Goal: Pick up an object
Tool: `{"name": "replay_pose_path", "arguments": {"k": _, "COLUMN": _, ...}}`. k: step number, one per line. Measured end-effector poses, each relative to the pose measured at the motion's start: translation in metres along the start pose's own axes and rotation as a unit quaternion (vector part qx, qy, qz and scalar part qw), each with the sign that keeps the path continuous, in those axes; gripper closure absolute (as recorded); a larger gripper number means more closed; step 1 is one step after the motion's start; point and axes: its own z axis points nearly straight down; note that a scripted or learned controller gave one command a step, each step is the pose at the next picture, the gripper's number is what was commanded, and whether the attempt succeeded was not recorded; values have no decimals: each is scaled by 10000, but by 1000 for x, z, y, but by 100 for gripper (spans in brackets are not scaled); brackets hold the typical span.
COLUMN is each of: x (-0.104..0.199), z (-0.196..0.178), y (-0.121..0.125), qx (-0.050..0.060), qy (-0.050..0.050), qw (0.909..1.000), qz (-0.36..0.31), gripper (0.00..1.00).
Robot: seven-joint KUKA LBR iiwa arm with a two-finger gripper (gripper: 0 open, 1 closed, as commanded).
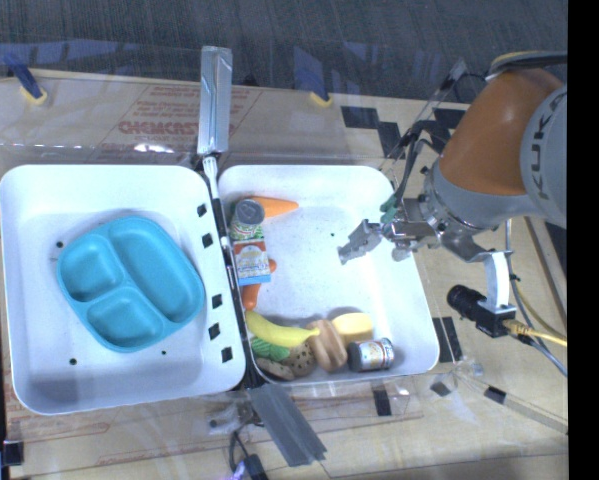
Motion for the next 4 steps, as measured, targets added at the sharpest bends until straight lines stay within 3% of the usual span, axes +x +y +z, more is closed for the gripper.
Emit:
{"name": "replay_pose_path", "arguments": {"k": 1, "x": 32, "z": 78, "y": 106, "qx": 23, "qy": 1, "qw": 9998, "qz": -216, "gripper": 0}}
{"name": "replay_pose_path", "arguments": {"k": 2, "x": 16, "z": 159, "y": 140, "qx": -19, "qy": -6, "qw": 9982, "qz": -596, "gripper": 0}}
{"name": "replay_pose_path", "arguments": {"k": 3, "x": 27, "z": 160, "y": 139, "qx": -1, "qy": 2, "qw": 9955, "qz": -942, "gripper": 0}}
{"name": "replay_pose_path", "arguments": {"k": 4, "x": 17, "z": 159, "y": 140, "qx": -23, "qy": -10, "qw": 9904, "qz": -1379, "gripper": 0}}
